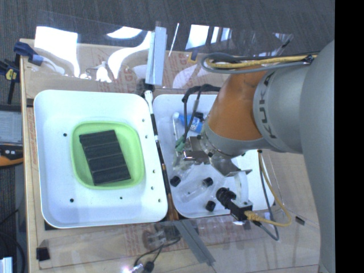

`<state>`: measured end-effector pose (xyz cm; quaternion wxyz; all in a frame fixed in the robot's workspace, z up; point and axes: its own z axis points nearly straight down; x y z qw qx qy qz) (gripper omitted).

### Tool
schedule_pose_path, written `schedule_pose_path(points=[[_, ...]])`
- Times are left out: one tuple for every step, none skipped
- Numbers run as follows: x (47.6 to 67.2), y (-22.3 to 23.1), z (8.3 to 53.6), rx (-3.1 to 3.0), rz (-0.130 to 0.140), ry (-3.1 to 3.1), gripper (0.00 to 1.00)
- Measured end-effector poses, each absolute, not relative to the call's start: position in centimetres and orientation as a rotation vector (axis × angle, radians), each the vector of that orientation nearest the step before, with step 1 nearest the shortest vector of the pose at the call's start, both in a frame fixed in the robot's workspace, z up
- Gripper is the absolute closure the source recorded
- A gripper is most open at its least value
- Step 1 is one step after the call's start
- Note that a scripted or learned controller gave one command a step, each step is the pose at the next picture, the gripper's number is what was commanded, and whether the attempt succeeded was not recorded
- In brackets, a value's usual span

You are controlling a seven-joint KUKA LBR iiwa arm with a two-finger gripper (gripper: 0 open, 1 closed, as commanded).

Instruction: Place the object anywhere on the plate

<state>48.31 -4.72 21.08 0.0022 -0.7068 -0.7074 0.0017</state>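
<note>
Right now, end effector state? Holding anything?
End effector: low in the right bin; open or closed, and any hold, cannot be told.

A dark ridged object (104,157) is lying on the green plate (132,147) in the left bin (51,152). The grey arm (267,112) is reaching over the right bin (193,206), its gripper (190,149) hanging low among small clutter there.

Bright, even overhead light. Strong glare washes out the clear panel (114,38) at the top, and the left bin (51,169) is nearly overexposed. Shadows are soft; focus is fairly sharp.
</note>
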Motion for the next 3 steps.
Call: schedule_pose_path(points=[[48.3, -4.8, 21.1, -2.218, 0.006, -2.219, 0.0], [50.4, -10.7, 20.5, -2.266, 0.005, -2.171, 0.0], [51.1, -17.1, 23.1, -2.211, 0.004, -2.227, 0.0]])
